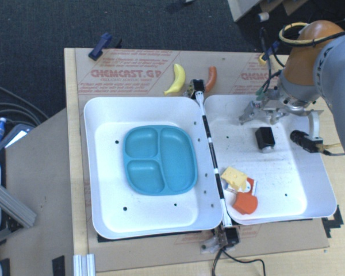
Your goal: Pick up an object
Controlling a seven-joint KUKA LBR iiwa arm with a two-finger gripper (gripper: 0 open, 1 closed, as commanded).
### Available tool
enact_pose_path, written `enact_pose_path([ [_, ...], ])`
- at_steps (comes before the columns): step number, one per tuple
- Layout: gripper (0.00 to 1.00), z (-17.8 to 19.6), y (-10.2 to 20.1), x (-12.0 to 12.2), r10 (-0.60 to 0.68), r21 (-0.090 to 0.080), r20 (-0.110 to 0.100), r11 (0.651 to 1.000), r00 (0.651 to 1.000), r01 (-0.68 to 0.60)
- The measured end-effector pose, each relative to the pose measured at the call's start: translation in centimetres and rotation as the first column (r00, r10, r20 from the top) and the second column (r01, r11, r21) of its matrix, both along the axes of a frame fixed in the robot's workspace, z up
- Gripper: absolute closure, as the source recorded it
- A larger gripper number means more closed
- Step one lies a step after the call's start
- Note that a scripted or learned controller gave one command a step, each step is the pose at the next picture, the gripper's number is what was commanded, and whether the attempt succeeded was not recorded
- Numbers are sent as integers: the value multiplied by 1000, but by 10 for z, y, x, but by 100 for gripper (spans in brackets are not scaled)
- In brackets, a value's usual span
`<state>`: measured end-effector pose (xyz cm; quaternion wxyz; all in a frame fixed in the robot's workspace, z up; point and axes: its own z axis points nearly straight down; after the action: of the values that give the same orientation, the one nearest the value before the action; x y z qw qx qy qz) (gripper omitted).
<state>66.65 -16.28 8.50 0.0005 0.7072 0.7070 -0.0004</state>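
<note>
Cardboard covers the counter [132, 62] under two white bins. Above the right bin [316, 203], the gripper [265, 138] hangs, finger state impossible to tell. Yellow and orange pieces [240, 187] lie near its front-left corner; descend centred over one, clear of the wall.

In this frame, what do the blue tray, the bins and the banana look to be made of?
Blue tray: moulded plastic, matte, going by its even colour and soft rounded compartments. Bins: white plastic or coated metal, smooth with a slight sheen; the look leaves that open. Banana: probably a plastic toy, since its yellow is uniform and unmarked.
</note>
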Motion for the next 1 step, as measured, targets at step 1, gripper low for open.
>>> enact_pose_path([
  [1,100,11,0,1,0,-1,2,1000,1000,0],
])
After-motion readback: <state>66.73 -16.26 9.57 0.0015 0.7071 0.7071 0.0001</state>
